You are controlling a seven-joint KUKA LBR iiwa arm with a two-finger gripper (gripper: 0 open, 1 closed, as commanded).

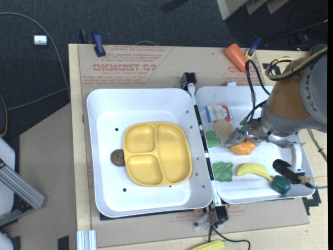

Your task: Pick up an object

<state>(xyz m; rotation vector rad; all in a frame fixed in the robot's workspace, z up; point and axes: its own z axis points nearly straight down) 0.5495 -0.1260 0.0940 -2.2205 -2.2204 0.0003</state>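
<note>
Arm down in the right bin

We see the end effector (238,138) low in the right bin (250,188), touching or just beside the orange lump (243,148), beyond the banana (253,171); we cannot tell whether it is clenched or released.

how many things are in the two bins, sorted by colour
yellow: 2, plate, banana
green: 2, green lump, green leaf
brown or tan: 2, brown disc, tan disc
orange: 1, orange piece
white: 1, packet
teal: 1, teal piece
total: 9
</note>
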